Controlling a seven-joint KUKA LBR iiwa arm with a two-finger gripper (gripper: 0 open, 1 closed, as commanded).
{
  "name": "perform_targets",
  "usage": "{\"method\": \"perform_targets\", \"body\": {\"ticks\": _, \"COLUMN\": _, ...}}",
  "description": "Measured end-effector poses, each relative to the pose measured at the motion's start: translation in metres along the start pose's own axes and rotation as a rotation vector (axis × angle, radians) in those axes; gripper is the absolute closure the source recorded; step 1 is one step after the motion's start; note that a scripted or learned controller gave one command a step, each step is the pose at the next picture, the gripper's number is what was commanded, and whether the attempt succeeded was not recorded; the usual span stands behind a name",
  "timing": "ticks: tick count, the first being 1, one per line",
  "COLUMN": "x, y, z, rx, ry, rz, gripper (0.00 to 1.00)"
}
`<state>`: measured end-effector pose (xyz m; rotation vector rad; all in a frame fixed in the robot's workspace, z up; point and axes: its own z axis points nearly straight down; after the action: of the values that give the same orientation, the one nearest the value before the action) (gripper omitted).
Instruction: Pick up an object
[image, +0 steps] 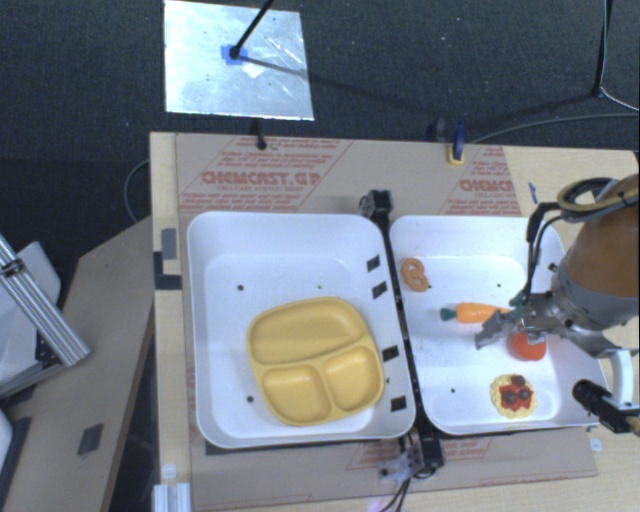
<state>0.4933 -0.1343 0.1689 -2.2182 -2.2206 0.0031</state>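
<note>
Hovering over the right bin (440, 240), the gripper (497, 328), its grip impossible to tell, sits beside an orange toy carrot (472, 313) with a green tip.

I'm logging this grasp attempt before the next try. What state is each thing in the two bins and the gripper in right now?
yellow divided tray: flat in the left bin.
pretzel: lying free, right bin.
carrot: lying beside the gripper, not visibly held.
red tomato: under the wrist, partly hidden.
small pizza: lying flat, untouched.
</note>
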Motion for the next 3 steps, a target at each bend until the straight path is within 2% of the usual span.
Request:
{"method": "perform_targets", "body": {"ticks": 1, "x": -0.003, "y": -0.006, "z": 0.044, "rx": 0.000, "ry": 0.001, "rz": 0.000, "gripper": 0.00}}
{"method": "perform_targets", "body": {"ticks": 2, "x": -0.003, "y": -0.004, "z": 0.031, "rx": -0.006, "ry": -0.002, "rz": -0.001, "gripper": 1.00}}
{"method": "perform_targets", "body": {"ticks": 3, "x": -0.004, "y": -0.003, "z": -0.012, "rx": -0.009, "ry": -0.002, "rz": -0.003, "gripper": 1.00}}
